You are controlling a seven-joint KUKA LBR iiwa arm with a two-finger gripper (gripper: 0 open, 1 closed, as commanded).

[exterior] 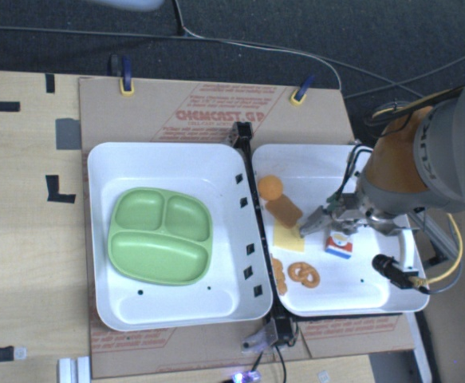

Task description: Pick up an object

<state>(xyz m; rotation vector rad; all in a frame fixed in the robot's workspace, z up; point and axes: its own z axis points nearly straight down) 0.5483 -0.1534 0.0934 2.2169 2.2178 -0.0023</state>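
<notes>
Cardboard sheet [216,110] covers the bench, bearing two white bins: left bin [104,166] with one green divided plate [160,236]; right bin [312,156] with one yellow cheese slice [289,238], one brown block [283,210], one orange ball [270,187], one pretzel [303,274], one small red-white-blue carton [338,246]. Arm [423,162] enters from right, bent low over right bin; gripper [318,220] sits near cheese, beside carton. Finger spread unreadable, blurred; nothing visibly held.

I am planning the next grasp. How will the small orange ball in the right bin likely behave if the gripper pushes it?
The orange ball looks round and smooth, so it would probably roll when nudged. It lies against the brown block, which may stop it that way. It seems small, likely light.
</notes>
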